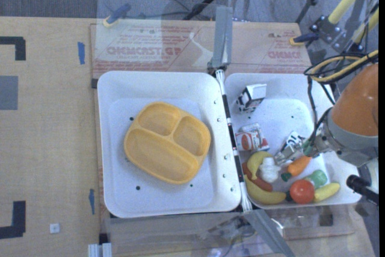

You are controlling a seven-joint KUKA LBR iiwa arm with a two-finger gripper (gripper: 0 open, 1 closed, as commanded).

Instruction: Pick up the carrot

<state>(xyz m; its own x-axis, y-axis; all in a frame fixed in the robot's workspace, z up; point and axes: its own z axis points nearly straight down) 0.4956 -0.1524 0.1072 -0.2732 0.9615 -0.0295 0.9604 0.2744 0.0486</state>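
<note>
The carrot [299,165] is a small orange piece with a green stub, lying in the right bin [283,108] near its front, among other toy foods. My gripper [290,154] reaches in from the right and sits low, right at the carrot's upper left end, touching or nearly touching it. The wrist with its black-and-white marker [293,142] covers the spot just behind the carrot. The view is too small to show whether the carrot is between the tips.
Around the carrot lie a white toy garlic [269,171], two bananas [264,194], a red tomato [302,191], a green piece [319,177] and a yellow piece [326,191]. Further back are a red-white can [251,139] and a white toy truck [251,96]. The left bin [114,105] holds a yellow divided plate [167,141].
</note>
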